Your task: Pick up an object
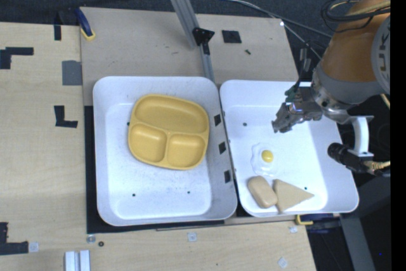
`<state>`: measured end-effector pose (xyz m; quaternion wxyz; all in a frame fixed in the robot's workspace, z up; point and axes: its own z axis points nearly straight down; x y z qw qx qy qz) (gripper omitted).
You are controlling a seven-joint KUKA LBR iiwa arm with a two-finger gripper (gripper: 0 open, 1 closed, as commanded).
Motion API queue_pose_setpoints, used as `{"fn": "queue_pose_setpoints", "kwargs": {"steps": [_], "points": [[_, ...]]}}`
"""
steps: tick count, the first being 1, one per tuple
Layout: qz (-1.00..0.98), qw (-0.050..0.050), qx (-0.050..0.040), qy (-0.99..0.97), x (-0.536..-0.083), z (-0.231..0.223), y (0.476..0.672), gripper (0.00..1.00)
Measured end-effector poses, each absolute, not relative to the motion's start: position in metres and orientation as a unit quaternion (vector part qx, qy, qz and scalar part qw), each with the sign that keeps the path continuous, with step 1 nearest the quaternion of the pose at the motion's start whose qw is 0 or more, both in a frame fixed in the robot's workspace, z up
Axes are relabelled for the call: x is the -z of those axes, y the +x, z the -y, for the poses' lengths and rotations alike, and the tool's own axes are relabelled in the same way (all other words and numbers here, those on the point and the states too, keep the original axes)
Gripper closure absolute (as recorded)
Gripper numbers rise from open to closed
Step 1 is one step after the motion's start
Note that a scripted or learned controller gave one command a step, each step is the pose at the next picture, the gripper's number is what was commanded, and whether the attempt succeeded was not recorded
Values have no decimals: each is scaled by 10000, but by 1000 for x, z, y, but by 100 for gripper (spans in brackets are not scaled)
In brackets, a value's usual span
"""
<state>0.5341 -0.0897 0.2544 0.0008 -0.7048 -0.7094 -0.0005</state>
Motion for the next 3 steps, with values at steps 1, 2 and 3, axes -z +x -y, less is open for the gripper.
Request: {"fn": "queue_pose_setpoints", "kwargs": {"steps": [1, 2, 3], "points": [[7093, 6, 2, -7049, -258, 36, 553, 100], [7096, 4, 0, -7046, -256, -20, 576, 100], [7090, 5, -9, -7052, -238, -70, 585, 100]]}}
